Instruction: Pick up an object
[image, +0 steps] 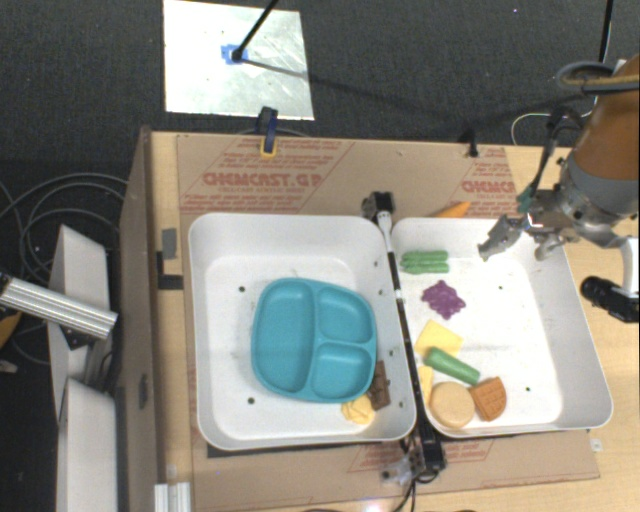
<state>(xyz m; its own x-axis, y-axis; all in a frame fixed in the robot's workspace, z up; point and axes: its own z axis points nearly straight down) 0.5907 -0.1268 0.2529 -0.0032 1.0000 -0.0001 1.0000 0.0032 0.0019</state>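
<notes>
My gripper (520, 243) hovers open over the far right part of the right bin (570, 340), with nothing between its fingers. To its left in that bin lie a green pea pod (425, 262) and a purple grape bunch (443, 298). Nearer the front are a yellow wedge (438, 338), a green cucumber (453, 367), a round tan bun (450, 405) and an orange-brown cracker (490, 397). All of them sit apart from the gripper.
The left bin (225, 290) holds a blue divided plate (313, 338), with a yellow piece (357, 410) and a brown piece (381, 388) at its front right. An orange carrot (452, 210) lies on the cardboard behind the right bin.
</notes>
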